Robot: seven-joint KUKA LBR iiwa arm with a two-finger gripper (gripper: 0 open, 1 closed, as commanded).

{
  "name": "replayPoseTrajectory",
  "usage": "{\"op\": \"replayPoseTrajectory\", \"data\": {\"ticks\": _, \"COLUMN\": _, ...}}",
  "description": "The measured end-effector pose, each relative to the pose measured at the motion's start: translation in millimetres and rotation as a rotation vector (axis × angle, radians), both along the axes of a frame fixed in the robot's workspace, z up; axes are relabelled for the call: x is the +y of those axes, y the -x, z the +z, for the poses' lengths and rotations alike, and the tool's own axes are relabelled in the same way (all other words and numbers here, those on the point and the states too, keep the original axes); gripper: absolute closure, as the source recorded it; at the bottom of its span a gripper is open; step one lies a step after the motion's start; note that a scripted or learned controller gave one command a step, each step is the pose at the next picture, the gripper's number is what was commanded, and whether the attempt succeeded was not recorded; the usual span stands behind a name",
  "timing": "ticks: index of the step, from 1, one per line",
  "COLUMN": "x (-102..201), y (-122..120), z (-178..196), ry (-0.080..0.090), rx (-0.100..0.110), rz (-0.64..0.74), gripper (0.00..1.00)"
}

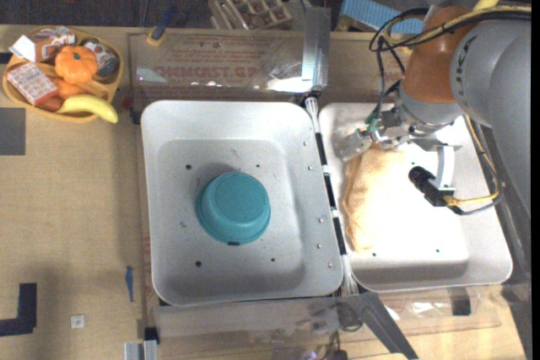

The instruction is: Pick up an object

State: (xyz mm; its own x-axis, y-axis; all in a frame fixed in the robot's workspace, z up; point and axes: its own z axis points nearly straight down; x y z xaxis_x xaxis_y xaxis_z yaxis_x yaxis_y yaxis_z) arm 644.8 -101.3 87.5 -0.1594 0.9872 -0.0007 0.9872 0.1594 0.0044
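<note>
1. I am a grey arm (494,72) with an orange band (430,67) above my wrist, reaching in from the right side of the view over the right-hand white bin (485,261).
2. My end effector (381,133) sits low at the upper left part of that bin, right at the top edge of a tan cloth (371,194). I cannot tell how far apart its fingers are, or whether they grip anything.
3. The tan cloth lies crumpled along the left side of the right bin, stretching from my end effector down toward the bin's lower part.
4. The left-hand white bin (169,139) holds a teal bowl (234,206), upside down, near its middle and well apart from me.
5. The two bins stand side by side on the desk (67,223), their inner rims touching.
6. At the desk's far left corner rests a basket (17,87) with a small orange pumpkin (76,63), a banana (89,106) and some packets.
</note>
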Motion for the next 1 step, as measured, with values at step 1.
{"op": "replayPoseTrajectory", "data": {"ticks": 1, "x": -0.4, "y": -1.8, "z": 12.6, "ry": -0.001, "rx": -0.007, "rz": -0.001, "gripper": 1.0}}
